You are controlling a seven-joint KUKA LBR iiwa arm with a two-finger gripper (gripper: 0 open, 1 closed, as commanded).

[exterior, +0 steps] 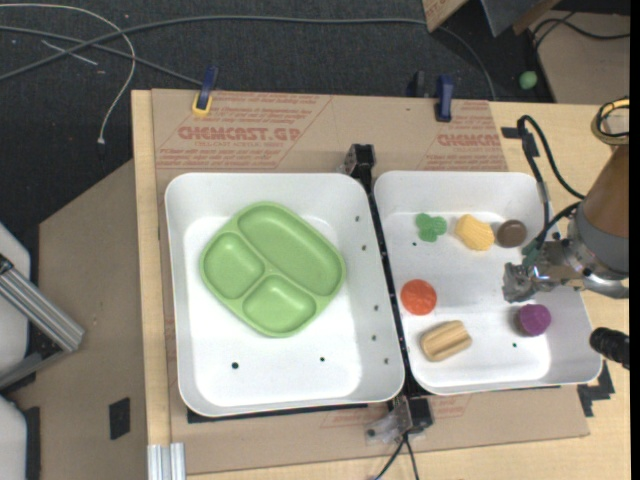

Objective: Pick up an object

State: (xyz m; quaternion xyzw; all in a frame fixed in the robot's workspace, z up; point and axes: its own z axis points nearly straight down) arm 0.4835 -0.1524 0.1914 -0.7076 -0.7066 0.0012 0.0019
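Worktop (160, 268) of brown cardboard carried two shallow white bins side by side, seen from above at a slant. The left bin (200, 368) held a green divided plate (272, 266) with three compartments, lying near its middle. The right bin (480, 368) held six small items: a green piece (431, 227), a yellow piece (475, 232) just beside it and a brown ball (511, 232) along the far side, an orange-red ball (419, 296) and a tan bread-like roll (445, 339) toward the near left, and a purple piece (533, 318) near the right wall. The arm (610, 218) reached in from the right, its gripper (520, 280) hanging over the right bin between the brown ball and the purple piece, close to both. Whether the fingers were open or closed could not be told from this angle, and no item was seen between them. Two clamps, yellow (206, 90) and blue (444, 98), pinned the cardboard's far edge.
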